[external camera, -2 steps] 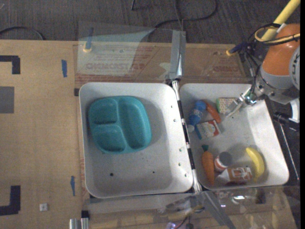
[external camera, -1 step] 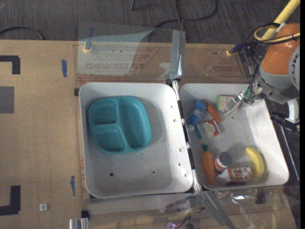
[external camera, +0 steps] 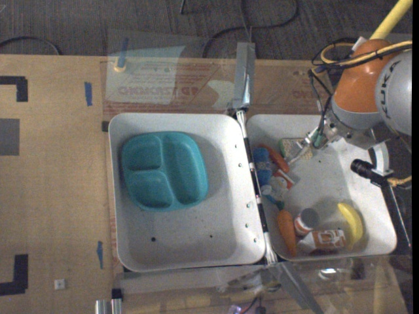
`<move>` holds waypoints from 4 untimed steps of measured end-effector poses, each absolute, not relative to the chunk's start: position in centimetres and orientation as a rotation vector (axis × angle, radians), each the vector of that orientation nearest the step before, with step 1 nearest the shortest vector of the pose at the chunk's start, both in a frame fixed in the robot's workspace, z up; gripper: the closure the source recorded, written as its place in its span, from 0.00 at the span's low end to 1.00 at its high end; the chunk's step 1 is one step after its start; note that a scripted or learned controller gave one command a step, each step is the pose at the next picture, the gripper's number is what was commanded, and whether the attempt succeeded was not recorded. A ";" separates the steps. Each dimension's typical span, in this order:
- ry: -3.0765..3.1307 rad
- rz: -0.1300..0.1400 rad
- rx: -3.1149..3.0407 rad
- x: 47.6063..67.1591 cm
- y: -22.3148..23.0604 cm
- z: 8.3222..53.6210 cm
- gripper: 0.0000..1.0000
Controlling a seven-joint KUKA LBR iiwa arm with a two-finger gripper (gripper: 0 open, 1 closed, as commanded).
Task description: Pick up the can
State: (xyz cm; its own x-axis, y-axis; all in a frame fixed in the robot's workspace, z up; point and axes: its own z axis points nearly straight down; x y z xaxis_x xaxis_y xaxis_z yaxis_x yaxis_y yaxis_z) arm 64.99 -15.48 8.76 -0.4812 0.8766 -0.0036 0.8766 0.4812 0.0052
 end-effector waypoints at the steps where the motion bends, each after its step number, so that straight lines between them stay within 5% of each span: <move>1: 2.696 0.004 1.597 65.0 -15.6 9.9 1.00; 2: 2.689 0.009 1.598 65.1 -15.8 11.0 1.00; 3: 2.537 -0.002 1.853 66.6 -13.2 19.1 1.00; 4: 2.218 0.002 2.220 64.9 -17.1 9.6 1.00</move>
State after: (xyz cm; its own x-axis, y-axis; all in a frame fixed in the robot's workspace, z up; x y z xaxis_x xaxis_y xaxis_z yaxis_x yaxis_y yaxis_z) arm 64.89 -17.09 9.58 0.0009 1.0000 -0.0012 1.0000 -0.0009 0.0034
